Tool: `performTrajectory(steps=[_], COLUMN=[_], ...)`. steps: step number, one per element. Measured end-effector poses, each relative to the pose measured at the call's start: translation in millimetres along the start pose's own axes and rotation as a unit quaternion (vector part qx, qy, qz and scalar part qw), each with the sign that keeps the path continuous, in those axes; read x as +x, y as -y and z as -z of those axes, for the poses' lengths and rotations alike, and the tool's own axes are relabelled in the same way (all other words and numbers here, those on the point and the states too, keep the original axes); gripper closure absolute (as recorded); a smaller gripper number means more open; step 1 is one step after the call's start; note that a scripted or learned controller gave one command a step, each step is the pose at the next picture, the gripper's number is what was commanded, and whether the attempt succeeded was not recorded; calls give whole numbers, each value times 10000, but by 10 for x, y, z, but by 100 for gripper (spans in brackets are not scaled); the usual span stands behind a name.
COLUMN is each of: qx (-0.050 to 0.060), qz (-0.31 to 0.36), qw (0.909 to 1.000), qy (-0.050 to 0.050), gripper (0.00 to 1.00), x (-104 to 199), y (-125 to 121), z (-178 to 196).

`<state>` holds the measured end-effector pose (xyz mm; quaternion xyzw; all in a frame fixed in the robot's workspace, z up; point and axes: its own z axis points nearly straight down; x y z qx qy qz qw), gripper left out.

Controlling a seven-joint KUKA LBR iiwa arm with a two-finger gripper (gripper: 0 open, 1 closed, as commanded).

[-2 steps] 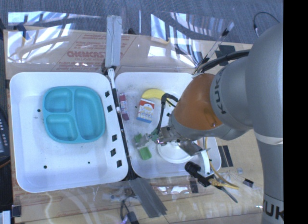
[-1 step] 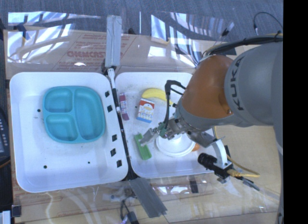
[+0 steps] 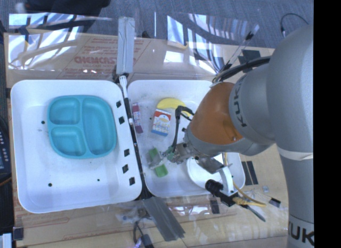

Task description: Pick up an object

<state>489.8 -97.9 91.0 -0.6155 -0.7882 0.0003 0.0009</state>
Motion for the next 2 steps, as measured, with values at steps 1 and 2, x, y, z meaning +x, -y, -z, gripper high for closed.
performTrajectory(steps=[1,2], qx=[7,5], qz=[21,-617], qw=[10000,9981], qy=[-1,0], gripper=[100,100], x=[-2,211], y=[-1,-575], z=[92,1006])
